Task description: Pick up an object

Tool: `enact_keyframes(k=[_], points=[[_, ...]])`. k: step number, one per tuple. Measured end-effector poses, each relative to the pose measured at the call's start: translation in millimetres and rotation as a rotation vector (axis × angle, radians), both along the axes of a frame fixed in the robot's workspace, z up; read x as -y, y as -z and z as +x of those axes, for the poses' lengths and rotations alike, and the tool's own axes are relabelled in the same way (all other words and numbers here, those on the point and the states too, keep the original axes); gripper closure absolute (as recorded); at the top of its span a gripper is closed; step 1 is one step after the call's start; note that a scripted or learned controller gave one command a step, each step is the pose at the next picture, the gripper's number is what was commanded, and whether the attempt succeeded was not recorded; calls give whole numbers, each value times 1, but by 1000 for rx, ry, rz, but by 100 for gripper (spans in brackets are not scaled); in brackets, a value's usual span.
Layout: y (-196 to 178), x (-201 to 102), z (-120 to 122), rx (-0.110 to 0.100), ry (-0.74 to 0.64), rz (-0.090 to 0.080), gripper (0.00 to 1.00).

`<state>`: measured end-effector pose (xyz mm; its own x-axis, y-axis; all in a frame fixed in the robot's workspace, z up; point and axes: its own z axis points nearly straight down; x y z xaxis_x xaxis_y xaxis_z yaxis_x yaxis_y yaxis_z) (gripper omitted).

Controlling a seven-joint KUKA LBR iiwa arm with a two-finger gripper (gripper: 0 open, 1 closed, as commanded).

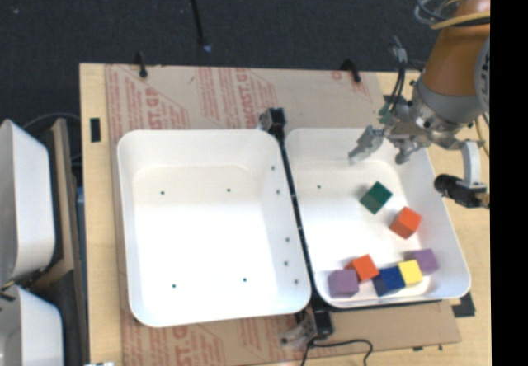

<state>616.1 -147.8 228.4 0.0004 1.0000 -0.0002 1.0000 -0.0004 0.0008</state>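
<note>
The green block [377,197] lies in the right bin [330,199], nearest the tool [382,148], which hangs just above and behind it over the bin's far edge with its two fingers spread apart and nothing between them. An orange block [405,222] sits just beside the green one, toward the front. Along the front wall cluster a purple block [343,282], another orange one [364,266], a blue [386,280], a yellow [410,273], and what looks like a second purple block [424,260]. The left bin [206,224] adjoins on the bench [107,100].
</note>
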Motion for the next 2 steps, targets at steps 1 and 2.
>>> enact_keyframes(k=[1, 2], points=[[135, 50, 7, -12, 4, 1, 0], [127, 16, -42, -1, 0, 0, 0]])
